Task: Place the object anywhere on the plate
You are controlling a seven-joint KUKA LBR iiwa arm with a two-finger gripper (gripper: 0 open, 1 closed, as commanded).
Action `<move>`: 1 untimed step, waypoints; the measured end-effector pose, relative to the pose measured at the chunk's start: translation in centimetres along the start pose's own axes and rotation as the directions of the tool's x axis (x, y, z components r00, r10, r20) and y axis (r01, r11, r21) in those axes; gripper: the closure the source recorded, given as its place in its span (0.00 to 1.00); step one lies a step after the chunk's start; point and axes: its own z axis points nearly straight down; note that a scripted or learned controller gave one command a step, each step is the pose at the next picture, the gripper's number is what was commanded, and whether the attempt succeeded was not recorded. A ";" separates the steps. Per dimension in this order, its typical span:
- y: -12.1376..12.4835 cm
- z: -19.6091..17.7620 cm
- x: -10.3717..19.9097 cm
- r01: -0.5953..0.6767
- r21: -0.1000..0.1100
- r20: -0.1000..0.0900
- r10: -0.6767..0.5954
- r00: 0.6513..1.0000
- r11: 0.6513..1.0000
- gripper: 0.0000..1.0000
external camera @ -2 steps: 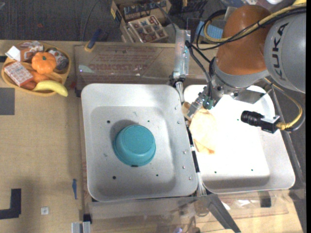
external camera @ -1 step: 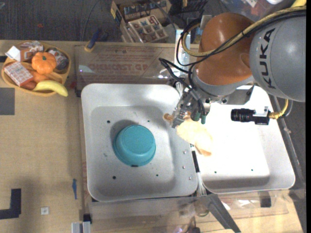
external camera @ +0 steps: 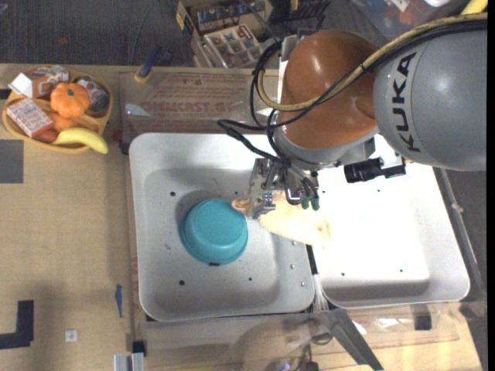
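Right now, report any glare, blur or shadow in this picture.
Camera view: the right bin is washed out by glare; the left bin is greyer, shaded under the arm; the pincer and pale object look soft; the teal bowl is fairly sharp.

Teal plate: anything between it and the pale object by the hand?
Nothing visible. The teal plate sits in the left bin; the pale flat object lies just to its right, under the hand, with bare bin floor between them.
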 end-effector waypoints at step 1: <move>4.1 0.3 3.0 0.007 0.000 -0.001 -0.007 1.000 1.000 1.00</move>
